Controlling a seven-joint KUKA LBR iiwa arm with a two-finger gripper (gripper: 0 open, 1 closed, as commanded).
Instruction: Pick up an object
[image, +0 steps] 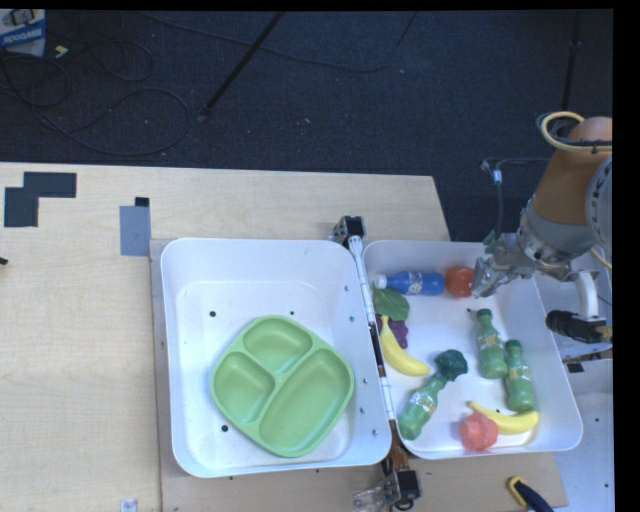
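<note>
The right bin (560, 350) holds the objects. Along its far wall lie a blue bottle (415, 284) and a small red-orange fruit (459, 281). My gripper (484, 279) hangs low at the bin's far right, just right of that fruit and close to it. Whether it touches the fruit cannot be made out. Two green bottles (489, 345) (518, 377) lie side by side below the gripper. A third green bottle (422, 403) lies toward the front, beside a broccoli piece (450, 364). A banana (400, 355) sits near the left wall.
A green divided plate (283, 385) lies in the left bin (190, 300). Green leaves (391, 305) and purple grapes (398, 330) sit by the divider. A second banana (507, 421) and a red fruit (479, 431) lie at the right bin's front.
</note>
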